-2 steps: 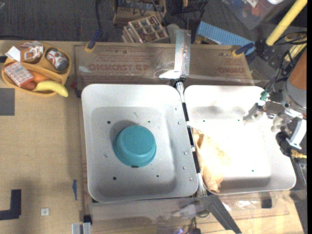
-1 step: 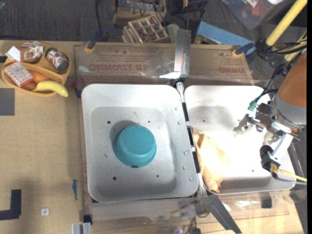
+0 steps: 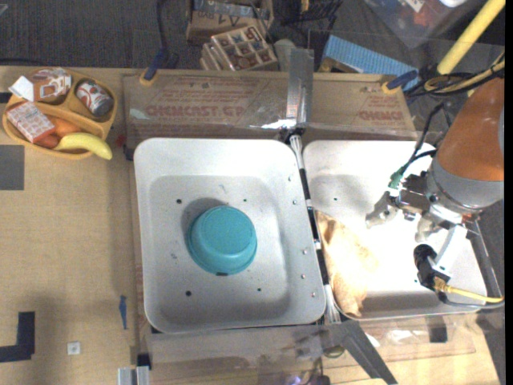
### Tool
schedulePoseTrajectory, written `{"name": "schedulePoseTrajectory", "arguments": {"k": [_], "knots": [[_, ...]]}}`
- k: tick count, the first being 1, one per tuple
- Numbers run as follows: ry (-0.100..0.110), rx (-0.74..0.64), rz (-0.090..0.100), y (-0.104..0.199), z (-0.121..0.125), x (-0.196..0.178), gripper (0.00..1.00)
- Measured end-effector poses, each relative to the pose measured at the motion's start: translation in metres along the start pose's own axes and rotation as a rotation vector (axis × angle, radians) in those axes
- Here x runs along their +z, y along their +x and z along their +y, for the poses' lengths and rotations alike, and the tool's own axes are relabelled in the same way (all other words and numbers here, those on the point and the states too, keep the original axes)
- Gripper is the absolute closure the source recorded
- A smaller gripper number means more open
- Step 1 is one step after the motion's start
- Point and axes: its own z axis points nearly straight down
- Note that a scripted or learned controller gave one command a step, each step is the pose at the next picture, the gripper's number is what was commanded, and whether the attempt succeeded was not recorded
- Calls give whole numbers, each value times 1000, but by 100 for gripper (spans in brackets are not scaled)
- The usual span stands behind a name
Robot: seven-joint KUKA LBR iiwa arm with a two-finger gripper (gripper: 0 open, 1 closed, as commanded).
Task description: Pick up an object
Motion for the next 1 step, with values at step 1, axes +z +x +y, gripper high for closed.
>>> {"name": "schedulePoseTrajectory", "arguments": {"k": [1], "knots": [[-5,-63,-2,-20,9,-14,0]]}}
